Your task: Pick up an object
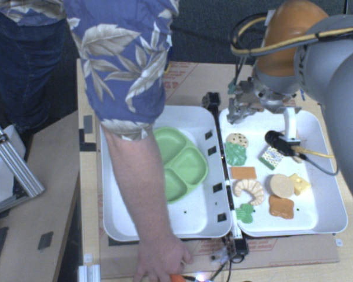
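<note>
My gripper (240,111) hangs over the back left corner of the right bin (326,175), just behind a chocolate-chip cookie (237,139). Toy food lies in that bin: a green leafy piece (235,154), an orange slab (243,173), a shrimp (250,190), a small green broccoli (245,212), a brown toast (281,207), a round tan bun (281,185), a yellow cheese wedge (300,183) and a patterned cube (272,157). Nothing is seen held in the gripper.
A person in a blue floral shirt (123,46) leans over the left bin (194,216), forearm (138,181) stretched across it to the front edge. A green divided plate (185,166) lies there. A black connector with a yellow cable (282,143) hangs over the right bin.
</note>
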You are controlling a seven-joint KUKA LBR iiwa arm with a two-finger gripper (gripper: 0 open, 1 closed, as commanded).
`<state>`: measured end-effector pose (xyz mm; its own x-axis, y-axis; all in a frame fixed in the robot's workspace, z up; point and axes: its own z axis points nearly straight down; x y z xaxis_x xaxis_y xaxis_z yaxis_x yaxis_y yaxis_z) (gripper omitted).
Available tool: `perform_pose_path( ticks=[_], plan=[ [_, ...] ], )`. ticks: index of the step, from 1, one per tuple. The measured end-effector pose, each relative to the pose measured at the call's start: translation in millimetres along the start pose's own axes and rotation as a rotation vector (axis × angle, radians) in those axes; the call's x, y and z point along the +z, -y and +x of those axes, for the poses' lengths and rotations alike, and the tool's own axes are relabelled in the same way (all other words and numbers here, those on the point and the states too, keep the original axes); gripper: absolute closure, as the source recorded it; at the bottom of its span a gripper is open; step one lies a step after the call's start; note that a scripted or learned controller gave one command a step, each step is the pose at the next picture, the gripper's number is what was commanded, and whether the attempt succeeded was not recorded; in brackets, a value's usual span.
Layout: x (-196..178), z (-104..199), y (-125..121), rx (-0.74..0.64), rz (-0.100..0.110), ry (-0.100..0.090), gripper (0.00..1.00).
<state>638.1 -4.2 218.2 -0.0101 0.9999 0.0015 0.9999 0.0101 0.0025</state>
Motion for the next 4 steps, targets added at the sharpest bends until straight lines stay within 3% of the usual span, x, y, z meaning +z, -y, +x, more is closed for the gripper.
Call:
perform_pose_path(
  ticks=[1, 2, 3, 4],
  plan=[
    [3, -11, 8, 0.010, 0.002, 0.002, 1.00],
    [2, -3, 8, 0.005, 0.001, 0.002, 1.00],
    [-16, -4, 4, 0.003, -0.001, 0.002, 1.00],
    [2, -3, 12, 0.008, 0.002, 0.002, 1.00]
  ],
)
